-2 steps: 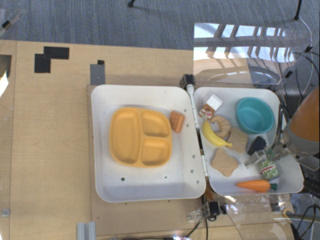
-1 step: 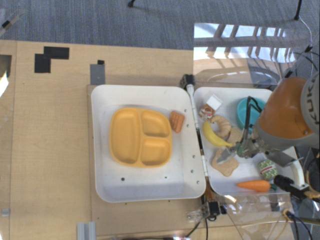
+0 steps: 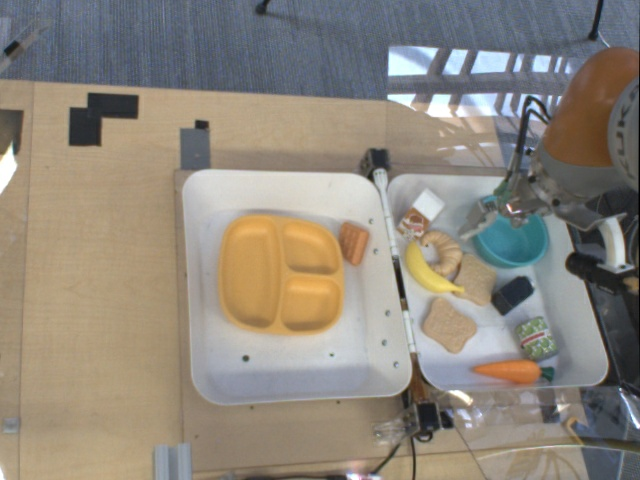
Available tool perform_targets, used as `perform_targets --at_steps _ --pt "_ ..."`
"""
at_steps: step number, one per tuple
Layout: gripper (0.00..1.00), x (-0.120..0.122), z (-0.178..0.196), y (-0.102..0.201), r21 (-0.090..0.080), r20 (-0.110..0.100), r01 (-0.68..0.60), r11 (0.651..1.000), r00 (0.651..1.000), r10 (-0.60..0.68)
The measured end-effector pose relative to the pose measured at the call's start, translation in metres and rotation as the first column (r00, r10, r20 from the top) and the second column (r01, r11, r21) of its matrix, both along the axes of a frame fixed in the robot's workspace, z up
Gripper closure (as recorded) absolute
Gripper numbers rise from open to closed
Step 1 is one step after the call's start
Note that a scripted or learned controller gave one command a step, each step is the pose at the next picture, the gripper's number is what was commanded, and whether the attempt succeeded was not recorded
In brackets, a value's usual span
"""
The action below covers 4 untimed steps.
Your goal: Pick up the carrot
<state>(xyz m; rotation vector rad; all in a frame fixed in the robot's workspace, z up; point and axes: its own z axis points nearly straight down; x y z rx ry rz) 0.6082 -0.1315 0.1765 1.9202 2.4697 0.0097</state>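
Gripper: the two-finger gripper (image 3: pixel 512 208) sits over the far rim of the teal plastic bowl (image 3: pixel 514 241) in the right white bin (image 3: pixel 592 363); finger spread cannot be told, the tips are a small blurred cluster against the bowl.
Hold: nothing visible between the fingers.
Arm: grey body with orange band (image 3: pixel 597 103) enters from the right, cut off by the frame edge; it covers the far right corner of the right bin.
Carrot: the orange carrot with green stem end (image 3: pixel 512 371) lies flat along the near wall of the right bin, tip pointing left, well apart from the gripper.
Near the carrot: a green-patterned small can (image 3: pixel 537 338) just beyond its stem end; a tan bread slice (image 3: pixel 448 325) to its upper left.
Other right-bin items: yellow banana (image 3: pixel 430 271), beige ring-shaped pastry (image 3: pixel 447 250), black block (image 3: pixel 513 294), white cube (image 3: pixel 427 205), small brown-and-white item (image 3: pixel 413 223) too small to identify.
Left white bin (image 3: pixel 300 380): yellow divided plastic plate (image 3: pixel 281 273); an orange-brown chunk (image 3: pixel 353 242) just beside its right edge.
Obstruction: no item lies on the carrot.
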Motion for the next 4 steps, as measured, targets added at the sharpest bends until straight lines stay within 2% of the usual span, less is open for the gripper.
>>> perform_targets --at_steps 1,2,3,4 --pt "0.0 -0.067 -0.002 0.033 0.005 -0.01 0.082 0.997 0.997 -0.082" --pt "0.0 -0.106 -0.005 0.015 0.001 -0.009 -0.105 0.994 0.994 0.105" --pt "0.0 -0.065 0.001 0.015 0.003 -0.006 0.145 0.989 0.989 -0.145" --pt "0.0 -0.111 0.031 0.016 0.002 -0.007 0.127 0.992 0.992 -0.127"
